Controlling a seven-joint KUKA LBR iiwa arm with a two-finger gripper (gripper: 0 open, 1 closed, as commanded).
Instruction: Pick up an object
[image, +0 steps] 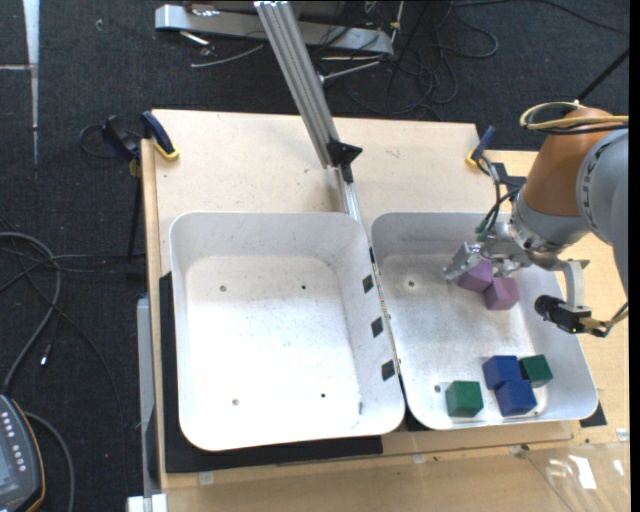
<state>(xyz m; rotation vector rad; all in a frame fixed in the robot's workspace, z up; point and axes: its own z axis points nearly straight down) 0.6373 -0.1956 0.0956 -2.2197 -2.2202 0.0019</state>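
Observation:
My gripper (484, 258) is low in the right bin (420, 240), reaching in from the right below the arm's orange band. It hangs directly over a purple block (475, 276), whose top it partly hides. A second purple block (503, 294) lies touching the first on its near right side. Near the bin's front edge sit a green block (464, 398), two blue blocks (500, 371) (516, 397) and a dark green block (536, 369).
The left bin (200, 235) lies beside the right one, and their rims meet in a ridge (378, 300). A slanted metal rail (305, 85) ends at a black clamp (344, 155) behind the bins. Cables hang off the wrist on the right.

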